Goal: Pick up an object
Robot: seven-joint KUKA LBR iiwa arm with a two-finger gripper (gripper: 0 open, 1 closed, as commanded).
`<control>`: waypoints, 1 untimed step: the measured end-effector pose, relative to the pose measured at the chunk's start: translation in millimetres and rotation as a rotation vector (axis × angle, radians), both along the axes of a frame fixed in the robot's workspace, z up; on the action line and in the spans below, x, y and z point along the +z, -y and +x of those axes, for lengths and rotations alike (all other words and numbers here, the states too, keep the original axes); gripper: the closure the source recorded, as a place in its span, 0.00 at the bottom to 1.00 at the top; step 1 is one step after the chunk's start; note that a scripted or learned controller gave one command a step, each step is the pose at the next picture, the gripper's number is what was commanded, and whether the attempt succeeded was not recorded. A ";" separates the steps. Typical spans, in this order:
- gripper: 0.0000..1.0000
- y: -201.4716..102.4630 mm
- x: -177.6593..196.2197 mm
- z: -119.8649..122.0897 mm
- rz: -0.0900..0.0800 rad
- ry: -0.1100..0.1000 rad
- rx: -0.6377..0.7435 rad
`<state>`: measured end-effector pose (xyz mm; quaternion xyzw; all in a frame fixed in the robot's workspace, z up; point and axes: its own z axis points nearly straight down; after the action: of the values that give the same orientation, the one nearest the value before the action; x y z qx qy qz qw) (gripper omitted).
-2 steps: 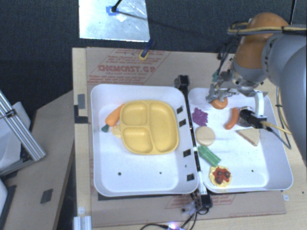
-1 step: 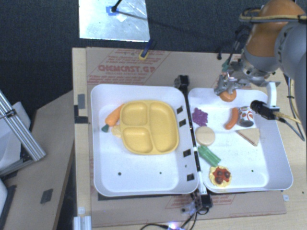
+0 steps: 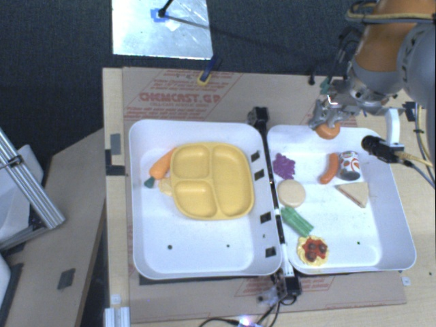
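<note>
Hanging over the far edge of the right bin (image 3: 402, 251), the gripper (image 3: 328, 120) has a small orange piece (image 3: 328, 131) at its fingertips; the piece looks pinched between them and lifted off the floor, so I judge the pick mostly done, with only carrying clear left. Other toy foods lie untouched below: a purple cluster (image 3: 283, 164), a sausage (image 3: 329, 168), a sandwich wedge (image 3: 354, 194). The left bin (image 3: 146, 251) holds a yellow divided tray (image 3: 208, 180) and a carrot (image 3: 161, 163)
</note>
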<state>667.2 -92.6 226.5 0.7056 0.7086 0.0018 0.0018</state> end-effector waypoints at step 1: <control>1.00 -52.7 8.5 -27.4 0.002 -0.004 0.004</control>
<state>639.8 -39.9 235.0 0.7041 0.7101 0.0011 -0.0002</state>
